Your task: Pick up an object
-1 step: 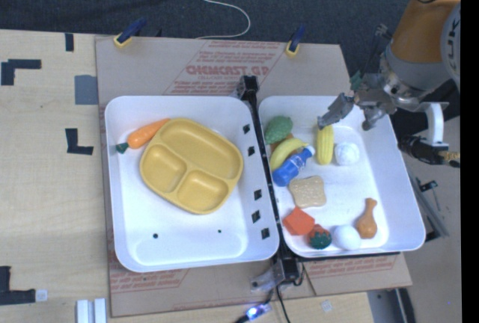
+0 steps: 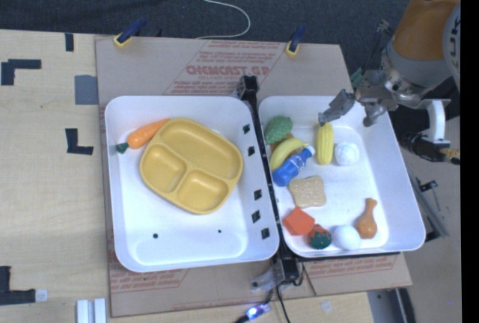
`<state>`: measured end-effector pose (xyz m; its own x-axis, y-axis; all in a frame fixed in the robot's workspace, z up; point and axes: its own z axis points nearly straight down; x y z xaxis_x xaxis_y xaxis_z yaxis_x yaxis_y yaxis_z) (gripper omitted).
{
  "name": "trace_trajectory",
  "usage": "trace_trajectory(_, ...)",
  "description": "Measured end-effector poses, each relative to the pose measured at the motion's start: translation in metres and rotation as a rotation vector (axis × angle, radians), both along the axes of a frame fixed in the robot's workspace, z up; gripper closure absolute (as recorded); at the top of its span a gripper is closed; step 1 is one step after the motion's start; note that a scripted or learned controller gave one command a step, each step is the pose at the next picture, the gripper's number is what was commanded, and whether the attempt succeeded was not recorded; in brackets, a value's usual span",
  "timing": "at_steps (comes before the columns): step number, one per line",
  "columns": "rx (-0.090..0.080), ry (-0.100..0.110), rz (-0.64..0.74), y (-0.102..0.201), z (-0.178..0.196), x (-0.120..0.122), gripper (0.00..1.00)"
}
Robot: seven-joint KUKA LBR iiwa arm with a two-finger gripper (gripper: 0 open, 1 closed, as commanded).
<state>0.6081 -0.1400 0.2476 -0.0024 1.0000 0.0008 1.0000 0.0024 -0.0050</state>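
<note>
Cardboard lines the bench beneath 2 white bins; the right bin (image 2: 397, 164) groups the toy food within reach. We see the gripper (image 2: 350, 111) above its upper edge, fingers spread, holding nothing. The corn cob (image 2: 325, 143) lies just below it, beside a white ball (image 2: 346, 154).

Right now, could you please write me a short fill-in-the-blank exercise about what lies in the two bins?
1. The yellow divided tray lies in the ____ bin.
2. The carrot lies beside the tray, in the ____ bin.
3. The corn cob lies in the ____ bin.
4. The open gripper hovers over the ____ bin.

Missing words: left; left; right; right.
</note>
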Motion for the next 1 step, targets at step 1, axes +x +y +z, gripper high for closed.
trace_trajectory(1, -0.001, 0.006, -0.001, -0.0091, -0.0585, 0.0025, 0.0)
